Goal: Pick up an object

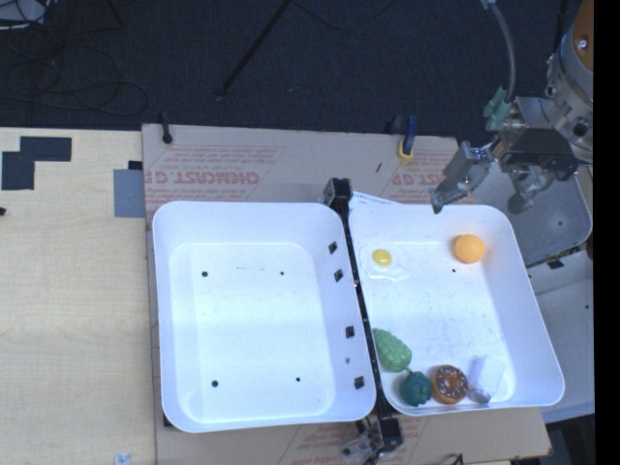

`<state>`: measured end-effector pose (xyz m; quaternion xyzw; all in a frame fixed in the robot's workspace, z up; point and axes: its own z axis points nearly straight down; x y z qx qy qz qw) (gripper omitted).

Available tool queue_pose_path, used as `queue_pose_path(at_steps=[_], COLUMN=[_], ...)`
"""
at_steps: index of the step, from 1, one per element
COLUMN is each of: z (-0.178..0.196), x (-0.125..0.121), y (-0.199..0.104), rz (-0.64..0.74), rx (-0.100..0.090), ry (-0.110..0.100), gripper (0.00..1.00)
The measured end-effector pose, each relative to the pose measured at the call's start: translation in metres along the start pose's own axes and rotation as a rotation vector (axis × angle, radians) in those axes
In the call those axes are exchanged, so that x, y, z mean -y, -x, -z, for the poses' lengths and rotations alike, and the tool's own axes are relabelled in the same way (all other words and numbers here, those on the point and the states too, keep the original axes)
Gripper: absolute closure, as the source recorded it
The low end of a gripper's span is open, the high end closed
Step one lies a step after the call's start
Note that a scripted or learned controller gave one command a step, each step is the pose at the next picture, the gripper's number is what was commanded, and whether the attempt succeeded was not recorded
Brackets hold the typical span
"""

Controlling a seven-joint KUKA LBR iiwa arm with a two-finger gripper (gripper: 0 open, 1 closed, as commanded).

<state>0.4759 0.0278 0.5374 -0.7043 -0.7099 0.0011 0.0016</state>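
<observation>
The right bin (523, 289) holds several objects. An orange ball (469, 248) lies near its far edge, with a toy fried egg (386, 263) to its left. At the near edge lie a green leafy piece (392, 349), a dark teal lump (417, 388), a brown sprinkled donut (449, 384) and a pale white block (487, 376). My gripper (486, 198) hangs above the bin's far rim, just beyond the orange ball. Its fingers are spread apart and open, with nothing between them.
The left bin (165, 289) sits beside the right one, joined along a black centre divider (351, 298). Both rest on a cardboard sheet (252, 168). A yellow clamp (407, 146) stands at the sheet's back edge. The wooden bench (68, 308) stretches to the left.
</observation>
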Motion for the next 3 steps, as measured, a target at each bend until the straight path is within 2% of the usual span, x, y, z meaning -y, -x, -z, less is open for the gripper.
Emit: queue_pose_path(at_steps=[1, 2, 3], z=[-0.149, -0.035, -0.046], x=[0.002, 0.000, 0.001], y=[0.082, 0.023, 0.098], rz=[-0.017, -0.001, -0.015], rx=[0.002, 0.000, 0.002], ry=[-0.014, 0.013, 0.000], gripper=[0.00, 0.00, 0.00])
